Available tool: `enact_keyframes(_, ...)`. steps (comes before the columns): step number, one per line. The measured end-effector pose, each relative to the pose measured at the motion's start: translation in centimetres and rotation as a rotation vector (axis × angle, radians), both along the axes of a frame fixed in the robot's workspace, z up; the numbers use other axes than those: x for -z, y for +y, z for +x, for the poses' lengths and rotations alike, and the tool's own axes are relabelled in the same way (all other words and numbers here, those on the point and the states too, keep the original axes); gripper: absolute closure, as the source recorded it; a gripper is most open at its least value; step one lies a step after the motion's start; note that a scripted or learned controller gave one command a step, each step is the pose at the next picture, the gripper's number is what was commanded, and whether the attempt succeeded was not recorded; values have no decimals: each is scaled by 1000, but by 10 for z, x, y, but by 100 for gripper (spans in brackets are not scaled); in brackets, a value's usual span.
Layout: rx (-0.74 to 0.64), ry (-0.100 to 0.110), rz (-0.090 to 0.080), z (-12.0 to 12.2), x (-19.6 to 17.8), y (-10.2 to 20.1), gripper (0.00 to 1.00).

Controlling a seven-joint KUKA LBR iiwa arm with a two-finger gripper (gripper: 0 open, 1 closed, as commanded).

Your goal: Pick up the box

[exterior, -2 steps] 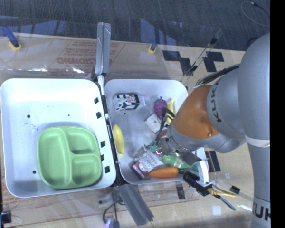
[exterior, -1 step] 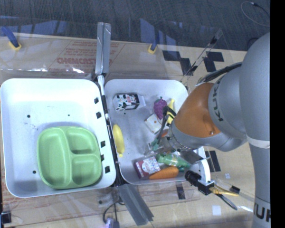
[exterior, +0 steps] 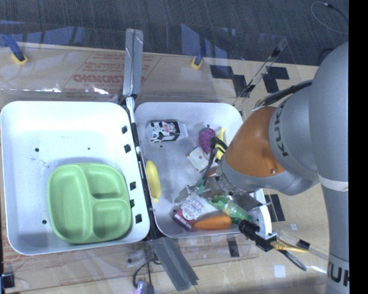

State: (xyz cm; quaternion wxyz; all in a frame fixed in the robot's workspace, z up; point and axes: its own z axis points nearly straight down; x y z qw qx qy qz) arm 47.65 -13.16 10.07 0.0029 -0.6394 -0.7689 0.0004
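A small white box (exterior: pixel 164 131) with black patches lies flat near the back left of the right bin (exterior: pixel 172 110). The gripper (exterior: pixel 198 187) hangs low over the middle of that bin, under the arm's orange band (exterior: pixel 253 150). It is in front of and to the right of the box, well apart from it. Its tip is just above a red packet (exterior: pixel 189 211) and the clutter around it. The arm hides much of the bin's right side.
In the right bin lie a yellow banana (exterior: pixel 153 179) along the left wall, a purple item (exterior: pixel 206 138), a white card (exterior: pixel 197 158), an orange carrot (exterior: pixel 213 223) and a green item (exterior: pixel 230 207). The left bin (exterior: pixel 24 121) holds a green divided tray (exterior: pixel 89 202).
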Motion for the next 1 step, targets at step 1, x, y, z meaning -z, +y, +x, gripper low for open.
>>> enact_keyframes(1, -4, 2, 1, 0, -9, 1, 100)
